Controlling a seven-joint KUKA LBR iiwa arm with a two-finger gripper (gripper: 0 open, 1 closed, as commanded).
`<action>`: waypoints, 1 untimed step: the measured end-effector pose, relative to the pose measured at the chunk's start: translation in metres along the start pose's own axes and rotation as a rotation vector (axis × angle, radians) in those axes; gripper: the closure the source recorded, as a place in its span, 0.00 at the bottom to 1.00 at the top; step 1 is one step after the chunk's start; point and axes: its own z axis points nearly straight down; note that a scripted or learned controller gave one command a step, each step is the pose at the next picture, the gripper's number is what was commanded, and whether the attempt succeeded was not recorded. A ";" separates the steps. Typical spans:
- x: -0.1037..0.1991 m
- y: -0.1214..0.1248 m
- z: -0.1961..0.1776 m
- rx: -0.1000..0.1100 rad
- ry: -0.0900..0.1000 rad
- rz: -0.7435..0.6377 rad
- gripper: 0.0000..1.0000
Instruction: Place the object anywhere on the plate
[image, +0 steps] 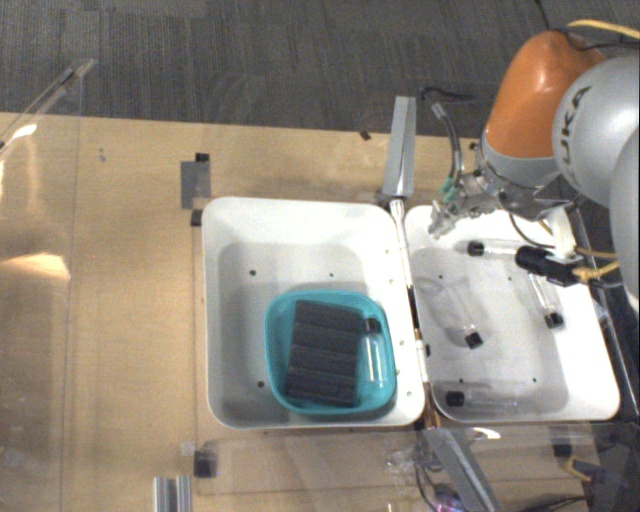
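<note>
**Clear tubes wait in the right bin**

The gripper (445, 215) hangs at the right bin's (590, 400) upper left corner; its state I cannot tell. The object, a clear tube (455, 310), looks light, slippery; grasp mid-body. The teal plate (275, 375) sits lower centre, carrying a dark block (322, 352).

Two white bins: left bin (225, 300) in the middle of the frame, right bin (590, 390) at the right side. One turquoise plate (275, 345) in the lower middle. One dark ridged block (322, 352) on it, one clear tube (374, 350) beside. About four clear black-capped tubes (470, 336) at right. One arm (590, 110), upper right.
</note>
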 end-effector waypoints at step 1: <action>-0.104 -0.010 -0.087 -0.003 -0.003 0.100 1.00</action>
